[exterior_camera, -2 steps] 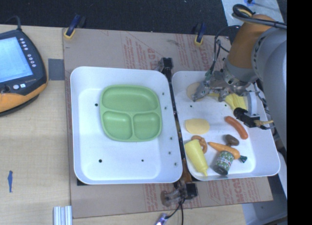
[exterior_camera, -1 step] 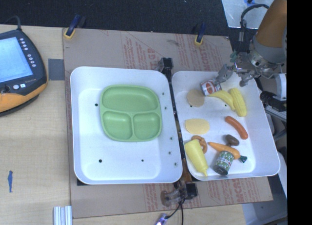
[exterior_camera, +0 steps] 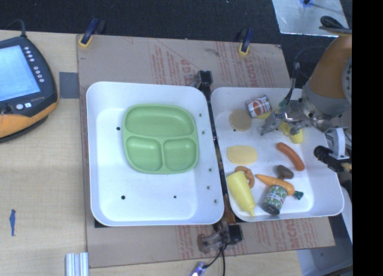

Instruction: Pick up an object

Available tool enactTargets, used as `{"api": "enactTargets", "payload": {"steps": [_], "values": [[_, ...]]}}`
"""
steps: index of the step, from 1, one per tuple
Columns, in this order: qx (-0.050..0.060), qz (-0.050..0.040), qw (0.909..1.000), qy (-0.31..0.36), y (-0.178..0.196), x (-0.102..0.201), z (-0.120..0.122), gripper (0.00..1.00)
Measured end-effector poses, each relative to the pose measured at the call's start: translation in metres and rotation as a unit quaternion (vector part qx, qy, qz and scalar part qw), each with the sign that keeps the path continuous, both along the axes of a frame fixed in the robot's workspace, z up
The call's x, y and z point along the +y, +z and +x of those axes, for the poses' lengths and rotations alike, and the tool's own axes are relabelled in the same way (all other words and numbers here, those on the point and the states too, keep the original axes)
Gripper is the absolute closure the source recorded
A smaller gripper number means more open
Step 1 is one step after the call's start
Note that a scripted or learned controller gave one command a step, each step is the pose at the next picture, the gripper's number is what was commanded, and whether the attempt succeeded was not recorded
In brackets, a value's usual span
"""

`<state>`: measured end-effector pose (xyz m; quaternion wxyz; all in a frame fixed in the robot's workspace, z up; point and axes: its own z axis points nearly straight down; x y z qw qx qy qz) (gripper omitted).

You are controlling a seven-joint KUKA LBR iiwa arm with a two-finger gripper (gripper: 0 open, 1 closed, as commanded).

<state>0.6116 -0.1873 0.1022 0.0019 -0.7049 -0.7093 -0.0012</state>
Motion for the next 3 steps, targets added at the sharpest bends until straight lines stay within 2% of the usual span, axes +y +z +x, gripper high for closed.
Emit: {"api": "enactTargets", "payload": {"steps": [1,2,3], "values": [[-0.008,0.0059,0.9999,0.007,-0.003,-0.010,-0.028,0.00],[0.001,-0.0023,1.0000,-0.001,-0.010,-0.025,0.038,0.00],[0.002,-0.0022,1.0000,0.001,0.001,-0.025,0.038,1.00]]}}
